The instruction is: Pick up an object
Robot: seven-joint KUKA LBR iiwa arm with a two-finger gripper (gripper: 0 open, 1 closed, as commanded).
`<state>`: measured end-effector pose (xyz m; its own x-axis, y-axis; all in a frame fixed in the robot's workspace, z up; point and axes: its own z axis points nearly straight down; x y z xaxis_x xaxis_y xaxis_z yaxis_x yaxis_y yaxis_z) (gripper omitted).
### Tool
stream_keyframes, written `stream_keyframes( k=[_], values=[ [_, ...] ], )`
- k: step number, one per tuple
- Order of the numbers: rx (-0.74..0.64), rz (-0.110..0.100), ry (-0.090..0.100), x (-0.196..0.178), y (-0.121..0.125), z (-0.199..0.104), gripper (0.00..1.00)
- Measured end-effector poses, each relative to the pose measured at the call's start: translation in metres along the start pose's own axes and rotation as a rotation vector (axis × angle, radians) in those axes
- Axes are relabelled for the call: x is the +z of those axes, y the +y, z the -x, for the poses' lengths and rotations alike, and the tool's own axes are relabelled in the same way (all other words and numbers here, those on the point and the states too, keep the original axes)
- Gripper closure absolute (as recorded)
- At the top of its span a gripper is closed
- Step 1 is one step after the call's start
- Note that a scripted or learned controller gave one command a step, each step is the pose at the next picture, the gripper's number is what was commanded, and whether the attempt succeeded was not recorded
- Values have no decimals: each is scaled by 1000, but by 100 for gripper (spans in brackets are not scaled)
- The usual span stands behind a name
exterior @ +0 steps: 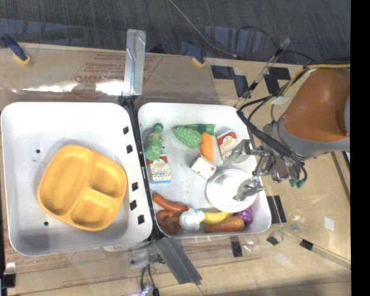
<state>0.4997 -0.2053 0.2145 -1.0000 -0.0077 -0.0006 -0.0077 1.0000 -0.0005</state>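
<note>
On the desk sit two white bins side by side. The left bin has a yellow plate with three dips in it. The right bin is full of toy food. At about 12 o'clock in that bin lie a green leafy thing and a carrot. At 9 o'clock there is a green bottle and, just below it, a small box. Along the 6 o'clock edge lie a hot dog, a banana and a white toy. A round white bowl sits at about 4 o'clock.

The arm comes in from 3 o'clock. Its fingers are apart, one up near a little carton and one at the bowl's right rim. Nothing is between them.

It looks like the reaching step, with no grab made yet. Next, the fingers likely need to go down around one toy, maybe the bowl's rim, and squeeze shut before lifting.
</note>
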Motion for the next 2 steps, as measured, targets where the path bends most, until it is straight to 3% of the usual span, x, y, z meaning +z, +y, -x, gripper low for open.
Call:
stream_keyframes(
  k=[1,2],
  values=[
    [-129,-1,-10,111,1,19,0],
    [-324,1,-4,121,-4,128,0]
  ],
)
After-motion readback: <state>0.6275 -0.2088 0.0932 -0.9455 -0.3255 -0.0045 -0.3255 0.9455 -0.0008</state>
